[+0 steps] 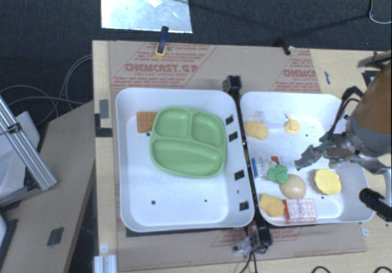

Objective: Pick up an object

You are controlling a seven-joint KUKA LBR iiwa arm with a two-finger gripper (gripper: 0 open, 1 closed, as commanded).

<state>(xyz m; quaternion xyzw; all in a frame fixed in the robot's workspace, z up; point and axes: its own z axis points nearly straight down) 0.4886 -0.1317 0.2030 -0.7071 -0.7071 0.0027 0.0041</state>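
The right bin (318,103) holds several toy foods: a yellow piece (256,130) at its left, a small yellow piece (293,125) near the back, a green broccoli-like piece (277,174), a tan round piece (293,186), a yellow disc (327,182), an orange-yellow piece (272,205) and a red-and-white packet (301,209). My gripper (306,158) hangs over the middle of this bin, just up and right of the green piece and left of the yellow disc. I see nothing held in it.
The left bin (131,198) bears a green divided plate (187,142) and a small orange cracker (145,122) beside it. A black divider (240,143) runs between the bins. The grey arm (367,134) comes in from the right edge. A second packet (262,165) lies near the divider.
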